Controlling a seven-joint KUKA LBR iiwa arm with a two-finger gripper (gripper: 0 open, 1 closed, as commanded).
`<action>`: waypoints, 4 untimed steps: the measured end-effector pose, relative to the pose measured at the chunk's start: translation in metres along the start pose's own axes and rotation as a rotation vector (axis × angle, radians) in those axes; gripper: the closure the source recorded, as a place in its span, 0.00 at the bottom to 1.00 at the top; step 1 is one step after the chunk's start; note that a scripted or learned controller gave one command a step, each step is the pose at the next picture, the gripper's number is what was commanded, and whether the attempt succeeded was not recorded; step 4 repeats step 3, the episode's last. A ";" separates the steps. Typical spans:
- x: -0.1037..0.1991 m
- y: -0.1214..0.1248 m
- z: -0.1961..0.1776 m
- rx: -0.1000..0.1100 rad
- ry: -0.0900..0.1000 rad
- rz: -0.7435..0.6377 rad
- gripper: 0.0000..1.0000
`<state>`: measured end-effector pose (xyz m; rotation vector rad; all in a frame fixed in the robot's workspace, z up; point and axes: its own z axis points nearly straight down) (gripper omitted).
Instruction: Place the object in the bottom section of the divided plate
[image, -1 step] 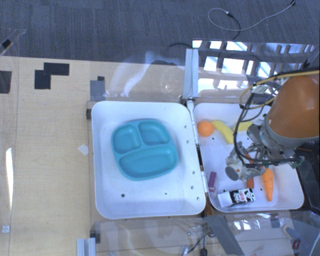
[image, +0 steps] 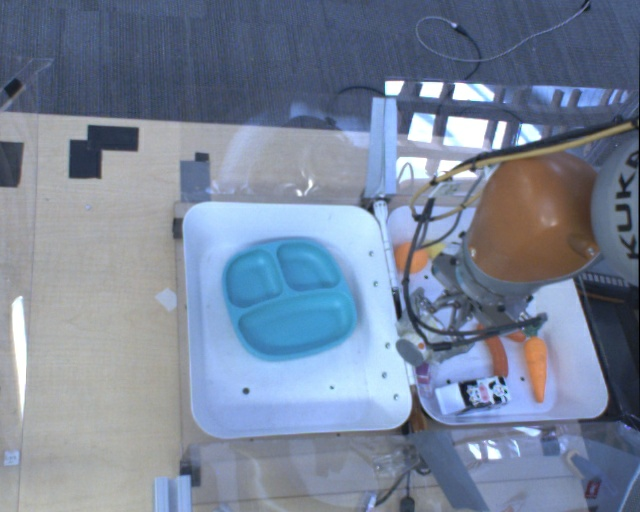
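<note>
A blue divided plate lies in the left white bin, with two small sections at the top and one wide section at the bottom. All three sections are bare. The arm's orange band and wrist hang over the right bin. The gripper points down into that bin's left side, and cables and the wrist hide its fingertips. In the right bin lie an orange carrot, another orange piece beside it, a small black-and-white carton and an orange item near the bin's top left.
A metal divider post stands between the bins at the back. Black cables loop off the wrist over the right bin. The wooden bench spreads to the left, with black markers on it.
</note>
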<state>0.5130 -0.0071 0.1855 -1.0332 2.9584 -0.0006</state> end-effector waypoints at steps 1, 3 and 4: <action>-0.069 0.047 0.000 0.000 -0.002 -0.067 1.00; -0.148 0.070 0.001 -0.001 -0.004 -0.369 0.00; -0.148 0.070 0.001 -0.001 -0.004 -0.369 0.00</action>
